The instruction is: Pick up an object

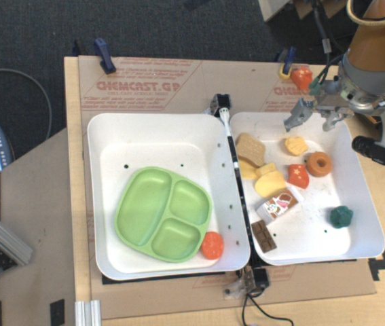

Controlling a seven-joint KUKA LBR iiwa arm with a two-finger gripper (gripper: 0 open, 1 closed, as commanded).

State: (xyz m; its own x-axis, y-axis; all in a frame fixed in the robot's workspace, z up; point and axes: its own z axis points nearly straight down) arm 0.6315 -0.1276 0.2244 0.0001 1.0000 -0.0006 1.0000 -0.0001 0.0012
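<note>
The likeliest target is the small yellow piece (295, 145), lying in the right bin (365, 202) just below the gripper (315, 119), whose two fingers stand spread apart with nothing between them, hovering over the bin's far end. Judged from here, a straight descent could go wrong in two ways: the fingers may straddle the yellow piece off-centre and push it aside, since it looks low and rounded, or one finger may catch the doughnut (319, 164) just beside the yellow piece on the arm's side. Just below the yellow piece lies a red piece (298, 176), and beyond it, toward the divider between the bins, the things crowd together: one tan cracker-like slab (250, 149), two pale yellow wedges (269, 183), one small printed carton (278, 206) and one dark brown bar (263, 236); a grab there would probably take two at once or none. One teal lump (341, 216) sits well apart from the yellow piece, near the bin's near corner, and looks an easier pick. In the left bin (104, 182) lie one green divided plate (163, 213) and one orange ball (212, 245) touching its rim
</note>
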